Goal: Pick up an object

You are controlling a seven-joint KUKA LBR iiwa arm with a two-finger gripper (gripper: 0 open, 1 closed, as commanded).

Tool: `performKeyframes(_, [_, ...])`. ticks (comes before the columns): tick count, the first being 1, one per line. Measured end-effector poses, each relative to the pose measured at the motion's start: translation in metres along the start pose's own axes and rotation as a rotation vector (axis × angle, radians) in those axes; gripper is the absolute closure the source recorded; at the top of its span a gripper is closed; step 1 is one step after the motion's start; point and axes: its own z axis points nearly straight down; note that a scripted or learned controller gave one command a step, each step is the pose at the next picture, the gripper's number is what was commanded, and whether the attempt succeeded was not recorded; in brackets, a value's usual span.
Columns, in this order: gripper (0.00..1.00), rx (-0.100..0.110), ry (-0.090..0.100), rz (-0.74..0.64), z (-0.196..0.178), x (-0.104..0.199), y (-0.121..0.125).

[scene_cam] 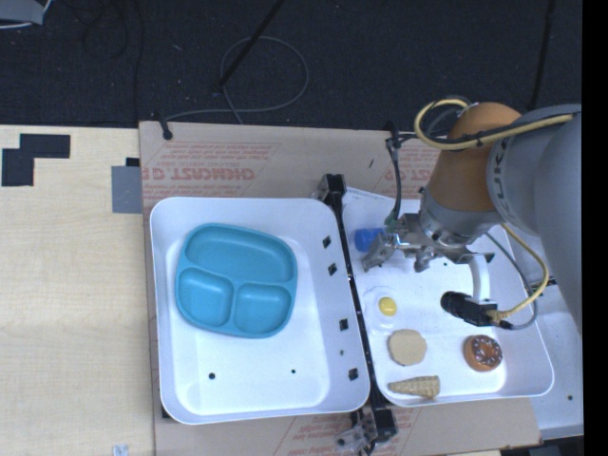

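Just left of the pincer [391,247] lies a blue object [367,239].

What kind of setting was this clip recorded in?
Probably a robotics lab grasping bench: a grey arm reaches over two white bins, toy food like a doughnut lies there, and loose cables cross the dark floor.
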Motion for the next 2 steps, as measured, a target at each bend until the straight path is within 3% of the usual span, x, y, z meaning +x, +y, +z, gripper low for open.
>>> performKeyframes(1, [0.00, -0.001, 0.000, 0.002, 0.035, 0.002, -0.001])
performKeyframes(2, [1.00, -0.002, 0.000, 0.006, 0.023, 0.000, 0.000])
